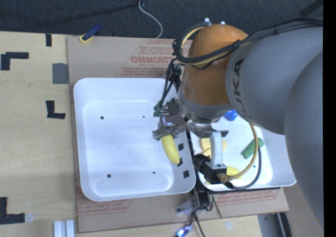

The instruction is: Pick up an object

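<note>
Claw (169,135) closed on banana (171,149) near its tip — could swing loose, drop over bin (89,126) wall.

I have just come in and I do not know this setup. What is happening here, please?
A grey KUKA arm reaches in from the right over two white bins. Its gripper is low over the right edge of the left bin, right at a yellow banana-shaped object. Whether it holds the object cannot be told. The right bin contains a green piece, something blue and yellow items.
</note>
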